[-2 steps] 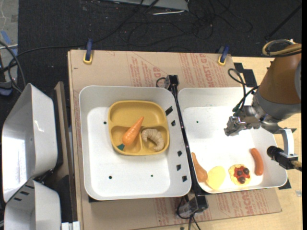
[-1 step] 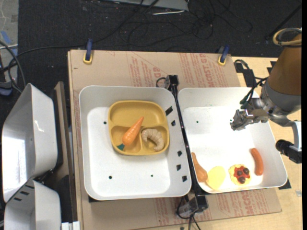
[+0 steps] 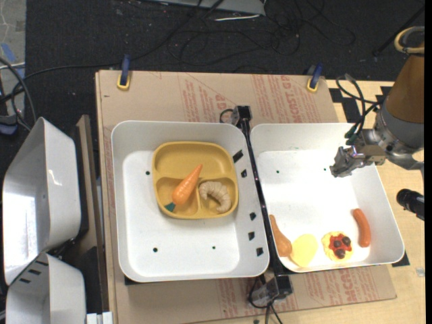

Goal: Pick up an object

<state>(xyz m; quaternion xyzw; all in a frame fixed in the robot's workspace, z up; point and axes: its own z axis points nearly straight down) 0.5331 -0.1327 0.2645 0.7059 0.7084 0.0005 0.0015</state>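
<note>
- the big brown wooden board (image 3: 202,100) lies under two shallow white bins, side by side.
- the left white bin (image 3: 135,248) holds a yellow plastic plate with three parts (image 3: 192,155). a toy orange carrot (image 3: 187,185) lies tilted across the plate, and a pale toy shrimp (image 3: 216,195) lies just beside it at 3 o'clock.
- the right white bin (image 3: 304,181) has four small toys along its 6 o'clock edge: a long orange toy sausage (image 3: 280,235), a round yellow disc (image 3: 304,248), a small yellow toy with red and dark spots on top (image 3: 337,245) and a short orange-red sausage (image 3: 362,227).
- the grey and orange robot arm (image 3: 403,106) reaches in from 3 o'clock, tipped down to the left.
- its dark gripper (image 3: 345,162) hangs over a bare spot at the right bin's 2 o'clock corner, well apart from the toys. i cannot tell if its jaws are released or clenched. nothing shows between them.
- i think the job has hardly begun: no toy is picked up yet. the arm must go to a toy, grab it and lift.
</note>
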